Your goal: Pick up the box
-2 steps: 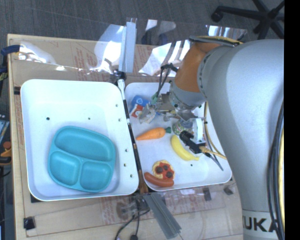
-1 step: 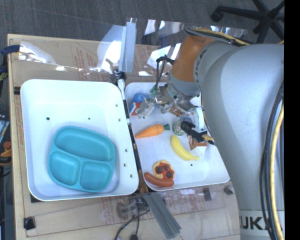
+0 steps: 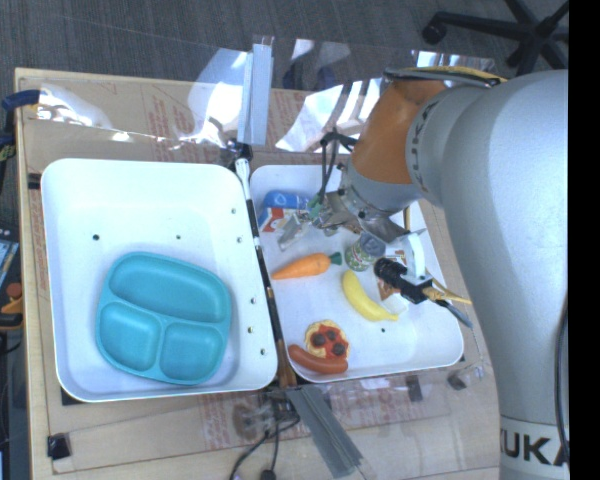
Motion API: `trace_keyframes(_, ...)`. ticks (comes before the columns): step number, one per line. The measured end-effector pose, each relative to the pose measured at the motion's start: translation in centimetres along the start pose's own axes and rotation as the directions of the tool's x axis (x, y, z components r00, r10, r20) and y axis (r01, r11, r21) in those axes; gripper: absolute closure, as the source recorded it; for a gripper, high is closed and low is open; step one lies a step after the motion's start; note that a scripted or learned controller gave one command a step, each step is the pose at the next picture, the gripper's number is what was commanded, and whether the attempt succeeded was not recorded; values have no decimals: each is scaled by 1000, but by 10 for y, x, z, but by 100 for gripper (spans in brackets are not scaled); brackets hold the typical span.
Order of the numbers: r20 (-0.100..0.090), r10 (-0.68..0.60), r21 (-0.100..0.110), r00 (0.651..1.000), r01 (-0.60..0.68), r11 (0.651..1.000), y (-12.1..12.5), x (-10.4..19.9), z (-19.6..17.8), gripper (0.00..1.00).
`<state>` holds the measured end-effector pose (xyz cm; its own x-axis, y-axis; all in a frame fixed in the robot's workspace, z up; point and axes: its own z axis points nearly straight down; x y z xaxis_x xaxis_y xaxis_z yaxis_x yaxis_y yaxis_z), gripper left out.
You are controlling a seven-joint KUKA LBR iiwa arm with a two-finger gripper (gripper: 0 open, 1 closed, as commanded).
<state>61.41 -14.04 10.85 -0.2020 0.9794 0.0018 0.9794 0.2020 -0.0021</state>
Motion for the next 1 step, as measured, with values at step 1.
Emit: trace_keyframes(1, -1, -77, 10, 997, 77, 997, 37, -1, 16, 0)
